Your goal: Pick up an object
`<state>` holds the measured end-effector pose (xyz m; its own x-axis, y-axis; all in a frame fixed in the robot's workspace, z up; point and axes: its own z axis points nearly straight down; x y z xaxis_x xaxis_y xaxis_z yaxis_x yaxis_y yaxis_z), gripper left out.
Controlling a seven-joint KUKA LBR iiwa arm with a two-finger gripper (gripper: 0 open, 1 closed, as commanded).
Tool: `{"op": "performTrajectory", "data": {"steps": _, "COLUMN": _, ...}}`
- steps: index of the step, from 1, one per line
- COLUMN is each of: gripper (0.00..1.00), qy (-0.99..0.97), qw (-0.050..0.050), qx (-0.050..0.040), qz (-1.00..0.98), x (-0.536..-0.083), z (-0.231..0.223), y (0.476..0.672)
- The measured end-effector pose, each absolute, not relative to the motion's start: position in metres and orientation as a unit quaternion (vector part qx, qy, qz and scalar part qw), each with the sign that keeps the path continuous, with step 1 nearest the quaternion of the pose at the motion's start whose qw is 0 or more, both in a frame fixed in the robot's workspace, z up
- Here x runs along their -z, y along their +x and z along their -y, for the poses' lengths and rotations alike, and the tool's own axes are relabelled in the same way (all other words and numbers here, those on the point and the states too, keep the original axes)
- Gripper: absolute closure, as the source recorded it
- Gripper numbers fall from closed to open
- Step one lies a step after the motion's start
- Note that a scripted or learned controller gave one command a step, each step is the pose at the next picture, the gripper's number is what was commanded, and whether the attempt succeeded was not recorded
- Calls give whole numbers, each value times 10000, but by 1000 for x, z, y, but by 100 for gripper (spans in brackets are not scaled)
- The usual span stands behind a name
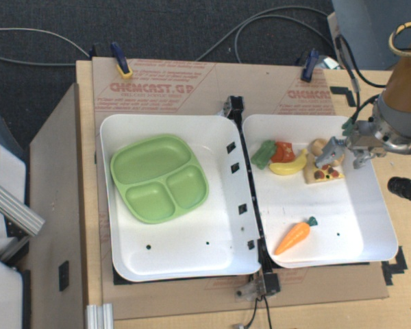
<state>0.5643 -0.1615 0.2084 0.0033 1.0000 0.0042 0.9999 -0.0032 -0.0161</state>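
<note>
the arm (404, 88) is cut off by the frame's right edge. the toy (323, 173) beneath the gripper (334, 155) is partly hidden, too small to be identified.

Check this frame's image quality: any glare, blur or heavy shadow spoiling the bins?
Camera view: even, soft lighting; the two shallow white bins read bright but keep their edges; the green three-compartment plastic plate and orange toy carrot are sharp, with faint shadows; the grey two-finger gripper looks slightly soft.

Pale green divided plate (159, 178) in a white bin (116, 252) — orange carrot (292, 236) with a green top, yellow banana (288, 166), red and green pieces beside it — brown cardboard table (89, 149), red lettering.
</note>
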Motion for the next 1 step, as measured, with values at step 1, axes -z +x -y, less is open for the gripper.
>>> {"op": "performTrajectory", "data": {"steps": 1, "gripper": 0, "qy": -7070, "qw": 13, "qx": -2, "qz": 7072, "x": -216, "z": 161, "y": 567}}
